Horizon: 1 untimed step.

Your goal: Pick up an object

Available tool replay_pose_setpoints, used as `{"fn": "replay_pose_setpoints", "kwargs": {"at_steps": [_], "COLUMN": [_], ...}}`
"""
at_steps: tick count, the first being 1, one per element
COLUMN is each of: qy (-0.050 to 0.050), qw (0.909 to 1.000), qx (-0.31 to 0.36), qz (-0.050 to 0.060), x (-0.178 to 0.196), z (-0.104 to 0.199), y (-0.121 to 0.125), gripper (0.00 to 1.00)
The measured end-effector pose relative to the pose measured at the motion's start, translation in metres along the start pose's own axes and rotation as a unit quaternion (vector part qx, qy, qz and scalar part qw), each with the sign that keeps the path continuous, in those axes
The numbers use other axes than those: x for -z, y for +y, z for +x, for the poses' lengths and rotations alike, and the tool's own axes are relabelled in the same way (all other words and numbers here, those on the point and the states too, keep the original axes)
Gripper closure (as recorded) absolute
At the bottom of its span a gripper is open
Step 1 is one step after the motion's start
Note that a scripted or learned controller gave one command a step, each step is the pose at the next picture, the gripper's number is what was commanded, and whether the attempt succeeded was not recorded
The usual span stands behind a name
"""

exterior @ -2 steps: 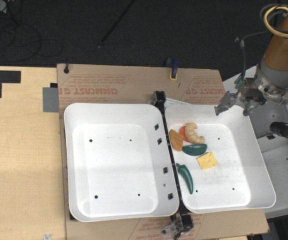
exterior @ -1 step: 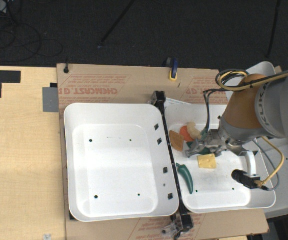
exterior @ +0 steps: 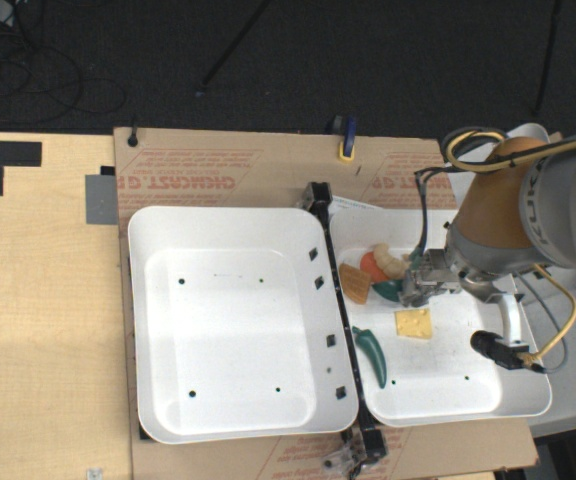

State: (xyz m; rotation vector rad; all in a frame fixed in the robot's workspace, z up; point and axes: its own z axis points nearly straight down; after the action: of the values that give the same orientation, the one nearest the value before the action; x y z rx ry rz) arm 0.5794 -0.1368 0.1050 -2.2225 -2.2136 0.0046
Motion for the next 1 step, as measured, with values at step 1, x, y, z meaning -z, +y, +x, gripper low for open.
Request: {"fn": "replay_pose_setpoints", "kwargs": {"at_steps": [1], "qy": [0.0], "qw": [1.0], "qx": [0.001], "qz": [-0.002], "x": [-0.0172], "z": [0.0023], "y": [-0.0765], "gripper": [1.0]}}
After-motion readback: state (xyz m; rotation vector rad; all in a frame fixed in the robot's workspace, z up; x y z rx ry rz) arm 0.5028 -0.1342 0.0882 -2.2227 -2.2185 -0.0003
